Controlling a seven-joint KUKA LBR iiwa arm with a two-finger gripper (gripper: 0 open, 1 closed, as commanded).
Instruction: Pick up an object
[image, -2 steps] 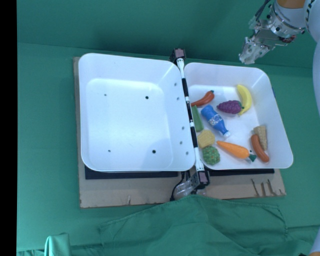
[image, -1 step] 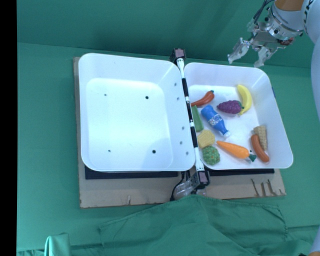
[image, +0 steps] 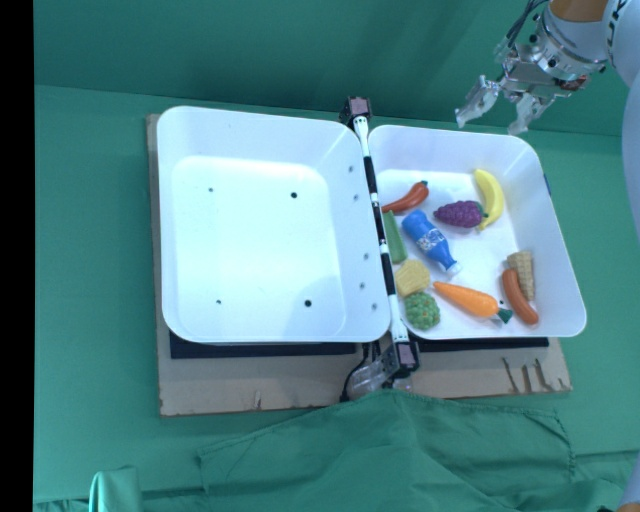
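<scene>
A rumpled green cloth (image: 400, 450) lies nearest, over the front edge of a cardboard sheet (image: 200, 390) that carries both bins. The left bin (image: 180, 130) shows only its white floor. In the right bin (image: 560, 300) the toys sit in a loose cluster: nearest are a green broccoli (image: 422, 310), an orange carrot (image: 470, 299) and a reddish sausage (image: 519, 297), with a yellow corn piece (image: 410, 277) and a tan cone (image: 520, 268) just behind. Farther back lie a blue bottle (image: 430, 241), a green cucumber (image: 393, 238), a red chili (image: 405, 198), purple grapes (image: 459, 213) and a yellow banana (image: 489, 196). The gripper (image: 494, 116) hangs above the bin's far right rim, its jaws spread with nothing between them.
</scene>
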